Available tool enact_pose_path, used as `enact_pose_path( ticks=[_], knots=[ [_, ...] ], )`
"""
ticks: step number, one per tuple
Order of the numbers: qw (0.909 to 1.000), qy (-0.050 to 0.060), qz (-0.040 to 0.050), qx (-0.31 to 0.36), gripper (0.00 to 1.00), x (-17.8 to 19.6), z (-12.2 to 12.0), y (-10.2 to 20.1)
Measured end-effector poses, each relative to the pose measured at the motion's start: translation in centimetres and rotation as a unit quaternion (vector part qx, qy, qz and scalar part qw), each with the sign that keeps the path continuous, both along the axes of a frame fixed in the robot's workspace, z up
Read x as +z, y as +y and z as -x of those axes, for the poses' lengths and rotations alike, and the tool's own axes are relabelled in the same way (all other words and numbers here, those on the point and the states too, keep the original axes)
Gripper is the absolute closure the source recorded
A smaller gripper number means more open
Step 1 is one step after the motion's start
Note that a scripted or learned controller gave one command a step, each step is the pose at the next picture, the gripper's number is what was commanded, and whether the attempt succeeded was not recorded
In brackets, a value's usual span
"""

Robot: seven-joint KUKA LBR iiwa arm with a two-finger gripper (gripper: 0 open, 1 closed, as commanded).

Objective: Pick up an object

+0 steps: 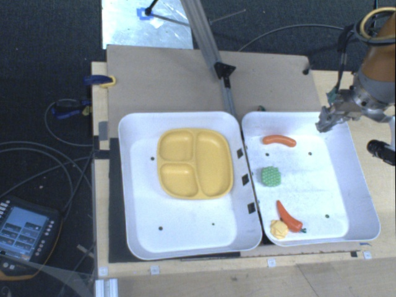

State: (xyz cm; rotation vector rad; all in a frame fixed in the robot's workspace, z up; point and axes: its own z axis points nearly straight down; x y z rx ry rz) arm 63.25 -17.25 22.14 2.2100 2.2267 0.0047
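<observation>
Camera view: the arm [377, 60] reaches in from the right; its hand [326, 124] hangs over the right bin's [356, 184] top edge, grip unclear. Near it a sausage [279, 141] lies, long axis left-right.

No text, label, brand or number can be read anywhere. The handheld control pendant [21, 234] at the lower left has a lit screen, but what stands on it is too small to make out.

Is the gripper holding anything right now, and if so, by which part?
Nothing is held. The gripper sits at the right bin's upper right edge, with no object between its fingers.
</observation>
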Motion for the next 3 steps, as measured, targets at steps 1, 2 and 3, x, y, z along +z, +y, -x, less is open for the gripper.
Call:
enact_pose_path(
  ticks=[1,2,3],
  knots=[
    [1.0000,0.002,-0.0011,0.002,1.00,-0.3,0.1,5.7],
    [1.0000,0.002,-0.0016,0.001,1.00,0.0,0.6,10.2],
    [1.0000,0.002,-0.0016,0.002,1.00,0.3,1.1,14.8]
  ],
)
